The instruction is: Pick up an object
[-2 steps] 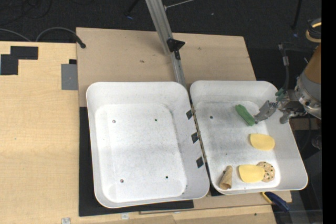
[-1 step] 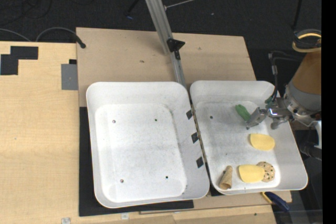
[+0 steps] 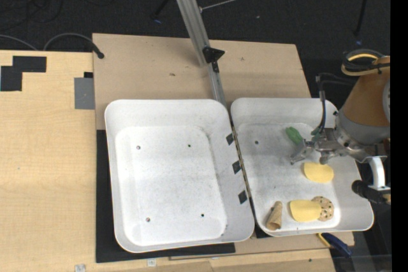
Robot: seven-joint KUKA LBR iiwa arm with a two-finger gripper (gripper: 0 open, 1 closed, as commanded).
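The bench (image 3: pixel 191 67) is seen from above, bearing two shallow white bins side by side. The left bin (image 3: pixel 169 175) is the larger part of the scene, and the right bin (image 3: pixel 268 118) holds all the loose items. The grey arm (image 3: pixel 366 108), with its orange band, is brought in over the right edge of the right bin, and the gripper (image 3: pixel 312 151) is lowered near the middle of that bin, towards its right side.

Just beside the gripper, a little towards the far edge, a green object (image 3: pixel 294 135) lies on the bin floor (possibly a toy vegetable; its kind cannot be made out). A small yellow piece (image 3: pixel 317 172) lies just on the near side of the gripper. Near the front edge are found a larger yellow piece (image 3: pixel 303 211), a round speckled cookie (image 3: pixel 324 207) touching it on the right, and a tan cone (image 3: pixel 275 216) to its left.

How far the claw is spread cannot be told, and nothing can be seen held in it. No object is judged to be picked yet.

Several failures are thought possible. The gripper stands between two items, so a close could be made on bare bin floor. The flat yellow piece might be pushed aside rather than gripped, since little height is offered. The green object could be nudged away if it is met off-centre.
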